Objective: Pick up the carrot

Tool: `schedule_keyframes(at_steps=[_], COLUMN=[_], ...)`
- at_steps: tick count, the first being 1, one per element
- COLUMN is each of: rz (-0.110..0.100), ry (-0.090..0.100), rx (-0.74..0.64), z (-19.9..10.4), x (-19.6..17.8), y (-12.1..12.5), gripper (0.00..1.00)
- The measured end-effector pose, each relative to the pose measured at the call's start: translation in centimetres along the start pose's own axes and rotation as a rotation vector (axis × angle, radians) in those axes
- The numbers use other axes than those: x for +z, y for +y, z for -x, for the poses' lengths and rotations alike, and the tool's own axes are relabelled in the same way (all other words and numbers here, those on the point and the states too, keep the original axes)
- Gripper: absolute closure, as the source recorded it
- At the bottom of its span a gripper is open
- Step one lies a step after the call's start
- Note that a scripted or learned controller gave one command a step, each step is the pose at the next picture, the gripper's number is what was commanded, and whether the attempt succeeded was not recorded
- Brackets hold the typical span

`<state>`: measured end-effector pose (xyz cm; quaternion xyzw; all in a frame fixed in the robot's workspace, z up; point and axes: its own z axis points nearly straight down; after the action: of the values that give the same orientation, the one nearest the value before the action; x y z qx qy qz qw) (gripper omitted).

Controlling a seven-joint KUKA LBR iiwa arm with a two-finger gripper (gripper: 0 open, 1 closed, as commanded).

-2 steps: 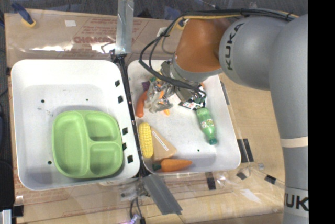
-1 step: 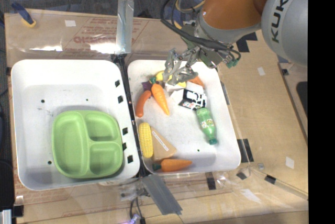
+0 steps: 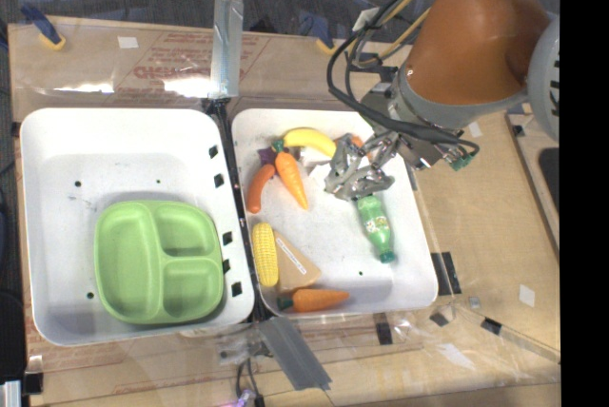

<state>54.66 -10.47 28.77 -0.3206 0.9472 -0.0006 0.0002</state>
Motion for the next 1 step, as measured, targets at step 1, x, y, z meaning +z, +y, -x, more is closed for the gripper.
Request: schedule_keyframes(at_steps=[1], rz=[0.005], ry=[0.006], rx=[0.486], z=[0.16], x=[9.96], y=[3.88], gripper=[1.00])
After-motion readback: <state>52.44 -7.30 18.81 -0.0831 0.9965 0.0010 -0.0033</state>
